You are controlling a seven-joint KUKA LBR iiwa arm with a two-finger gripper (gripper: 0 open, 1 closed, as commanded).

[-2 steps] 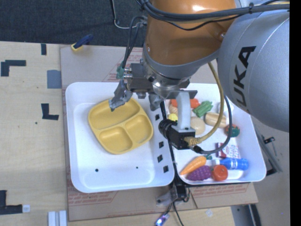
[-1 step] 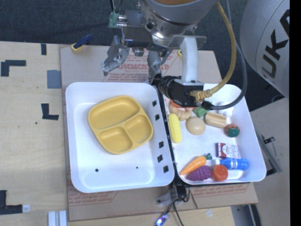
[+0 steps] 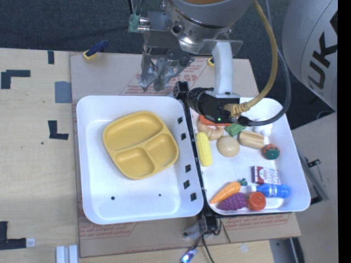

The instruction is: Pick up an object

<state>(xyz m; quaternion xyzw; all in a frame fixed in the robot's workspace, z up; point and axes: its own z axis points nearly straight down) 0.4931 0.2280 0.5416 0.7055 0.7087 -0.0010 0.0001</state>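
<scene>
My gripper [image 3: 158, 76] hangs above the back rim of the left bin [image 3: 90, 163], beyond its far edge, with nothing seen in it. A yellow divided plate [image 3: 140, 145] lies in that bin. The right bin [image 3: 293, 163] holds toy food: a yellow corn cob [image 3: 204, 149] along its left wall, a beige egg-like ball [image 3: 227, 146], a tan bread roll [image 3: 251, 139], a small red fruit with a green top [image 3: 270, 152], a carrot [image 3: 226, 191], purple grapes [image 3: 234, 202], a red tomato [image 3: 256, 201], a blue bottle [image 3: 272, 190] and a red and white carton [image 3: 265, 175].
The arm's large grey body [image 3: 312, 32] looms over the back right. A blue and yellow clip [image 3: 95, 49] lies on the bench behind the left bin. A black-marked divider [image 3: 189, 147] separates the two bins. Cables [image 3: 200, 237] hang at the front edge.
</scene>
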